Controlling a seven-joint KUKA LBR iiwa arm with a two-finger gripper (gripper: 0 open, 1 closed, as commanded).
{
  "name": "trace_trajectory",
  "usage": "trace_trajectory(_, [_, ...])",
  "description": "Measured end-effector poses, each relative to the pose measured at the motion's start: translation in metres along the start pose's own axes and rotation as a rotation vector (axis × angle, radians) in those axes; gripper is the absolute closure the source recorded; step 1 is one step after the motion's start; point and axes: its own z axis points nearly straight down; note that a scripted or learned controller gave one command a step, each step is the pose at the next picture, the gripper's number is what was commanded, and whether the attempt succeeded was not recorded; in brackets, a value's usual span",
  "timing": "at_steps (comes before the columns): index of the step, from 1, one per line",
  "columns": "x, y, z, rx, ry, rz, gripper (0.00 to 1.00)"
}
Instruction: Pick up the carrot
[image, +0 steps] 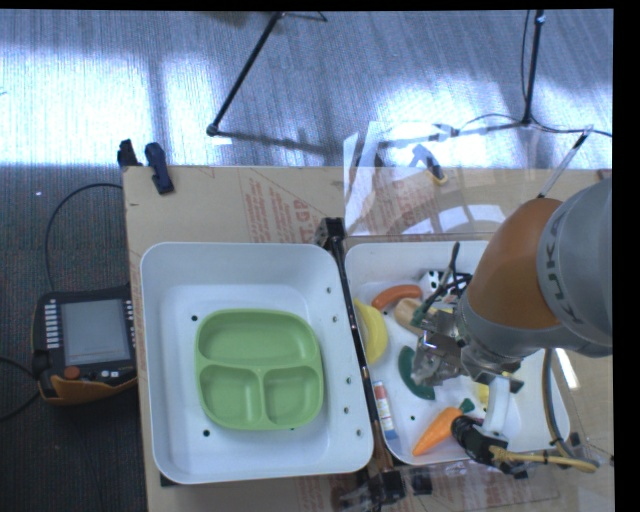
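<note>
While the arm hangs over the right bin, the entries stand as follows.

Carrot (440, 431): orange, tapered, lying flat near the front of the right bin (400, 455), tilted with its thick end up and to the right; green top end close beside the dark hardware at the bin's front right.

Gripper (437, 362): metal assembly low over the middle of the right bin, up and slightly left of the carrot, apart from it. Whether the pincer is spread or closed cannot be told at this angle, and nothing can be made out in its hold.

Arm (530, 285): grey with orange band, covering much of the bin's right half.

Neighbours: dark green curved piece (409, 370) just beside the gripper; yellow banana-like item (374, 331) against the left wall; reddish sausage shape (396, 296) towards the back; a thin marker-like stick (384, 408) along the left wall, near the carrot's tip.

Left bin (170, 300): holds a green divided plate (258, 368), well apart from the work.

Risk, wrong target: gripper sits nearer the green piece than the carrot; a straight descent would probably meet that instead.

Risk, slip: the carrot tapers, so a closure near the thin tip may squeeze it out sideways.

Risk, crowding: front wall and hardware beside the thick end leave little room for a finger there.
</note>
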Motion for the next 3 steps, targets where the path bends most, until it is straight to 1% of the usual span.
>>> trace_trajectory(1, [-0.002, 0.000, 0.002, 0.003, -0.004, 0.003, 0.00])
trace_trajectory(2, [-0.063, 0.021, 0.080, 0.007, -0.004, -0.249, 0.00])
trace_trajectory(3, [-0.063, 0.021, 0.070, 0.010, -0.001, -0.243, 1.00])
